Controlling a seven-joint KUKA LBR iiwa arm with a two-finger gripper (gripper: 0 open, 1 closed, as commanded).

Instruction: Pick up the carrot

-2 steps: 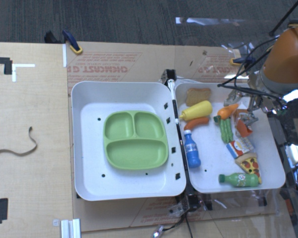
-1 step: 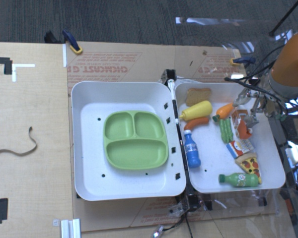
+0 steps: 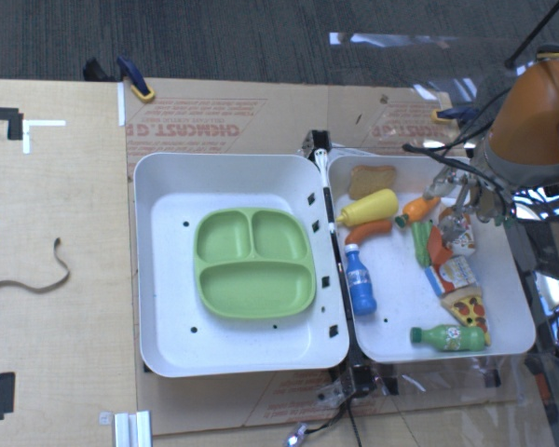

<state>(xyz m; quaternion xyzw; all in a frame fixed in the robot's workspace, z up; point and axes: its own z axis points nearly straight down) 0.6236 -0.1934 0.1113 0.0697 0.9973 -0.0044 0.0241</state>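
Orange carrot [image 3: 415, 209] near right bin's [image 3: 503, 343] far edge — just left of gripper [image 3: 458, 214], long axis crosswise; finger spread — cannot tell.

tool [image 3: 458, 214] above right bin [image 3: 391, 343] | carrot [image 3: 415, 209] just left of it

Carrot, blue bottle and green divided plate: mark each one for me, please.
carrot [image 3: 415, 209], camera view, its orange body.
blue bottle [image 3: 360, 285], camera view, mid-body.
green divided plate [image 3: 254, 292], camera view, floor of the large compartment.
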